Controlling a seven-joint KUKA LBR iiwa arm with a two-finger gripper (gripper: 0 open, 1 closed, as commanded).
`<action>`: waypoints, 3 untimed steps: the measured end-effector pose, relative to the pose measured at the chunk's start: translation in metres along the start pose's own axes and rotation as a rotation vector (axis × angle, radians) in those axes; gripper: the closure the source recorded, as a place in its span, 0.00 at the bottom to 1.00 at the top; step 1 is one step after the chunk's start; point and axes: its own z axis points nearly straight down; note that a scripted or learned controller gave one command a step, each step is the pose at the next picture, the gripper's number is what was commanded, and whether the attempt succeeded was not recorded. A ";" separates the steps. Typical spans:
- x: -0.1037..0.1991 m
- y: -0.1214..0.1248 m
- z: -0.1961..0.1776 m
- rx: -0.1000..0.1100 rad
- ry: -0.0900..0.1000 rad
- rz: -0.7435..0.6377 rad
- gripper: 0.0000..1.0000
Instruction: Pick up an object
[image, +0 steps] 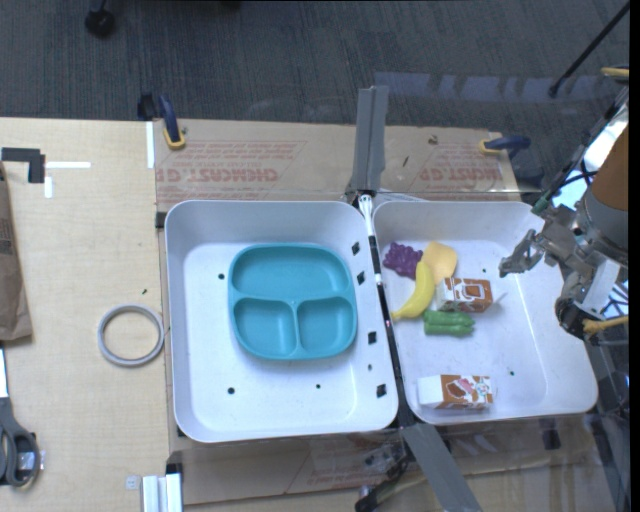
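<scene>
Wooden bench | your tool, state unreadable, perhaps empty | curved yellow plastic banana lies leftward, long axis near-vertical.

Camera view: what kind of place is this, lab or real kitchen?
Likely a robot lab bench, not a kitchen. Two white bins are fixed on a cardboard-covered bench with clamps, the food is toy: a banana, grapes. A tape roll lies beside the bins, and the gripper reaches in.
</scene>
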 end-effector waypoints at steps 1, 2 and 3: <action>0.063 0.011 0.048 0.001 0.000 0.189 0.00; 0.035 0.011 0.001 -0.001 0.000 0.274 0.00; 0.035 0.010 0.001 0.000 0.000 0.274 0.00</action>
